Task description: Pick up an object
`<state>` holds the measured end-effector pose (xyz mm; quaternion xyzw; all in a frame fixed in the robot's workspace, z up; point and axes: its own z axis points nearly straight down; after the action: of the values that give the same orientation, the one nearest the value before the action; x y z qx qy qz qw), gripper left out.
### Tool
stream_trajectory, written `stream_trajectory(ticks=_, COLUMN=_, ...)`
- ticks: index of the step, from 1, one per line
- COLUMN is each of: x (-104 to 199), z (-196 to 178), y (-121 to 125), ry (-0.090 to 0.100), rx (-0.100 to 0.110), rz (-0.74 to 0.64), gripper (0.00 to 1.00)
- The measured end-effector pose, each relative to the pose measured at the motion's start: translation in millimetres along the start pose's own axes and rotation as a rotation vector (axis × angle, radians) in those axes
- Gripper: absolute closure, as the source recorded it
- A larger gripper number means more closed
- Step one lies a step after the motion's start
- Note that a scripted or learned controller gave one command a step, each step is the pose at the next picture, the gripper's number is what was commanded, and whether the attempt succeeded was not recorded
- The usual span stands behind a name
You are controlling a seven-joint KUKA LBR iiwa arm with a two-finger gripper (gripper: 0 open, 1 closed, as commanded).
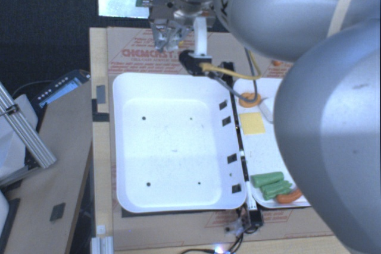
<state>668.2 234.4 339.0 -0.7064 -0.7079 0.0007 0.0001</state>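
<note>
Gripper [168, 38]: above left bin's [122, 128] far edge, finger state unclear (cannot tell), carrying nothing visible.
Objects: green pieces [271, 183], yellow square [252, 123] in right bin [262, 202], probably awaiting pick.

Two white bins [128, 128], two green pieces [269, 182], one yellow square [252, 123].

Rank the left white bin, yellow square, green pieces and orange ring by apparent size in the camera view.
1. left white bin
2. green pieces
3. yellow square, close to the green pieces, so that order is unsure
4. orange ring
</note>
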Motion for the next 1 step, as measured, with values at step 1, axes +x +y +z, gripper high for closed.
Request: stream_trajectory(ticks=1, x=0.2, z=-145.2, y=-0.1, ry=0.007, rx=-0.019, rz=-0.004, gripper=1.00)
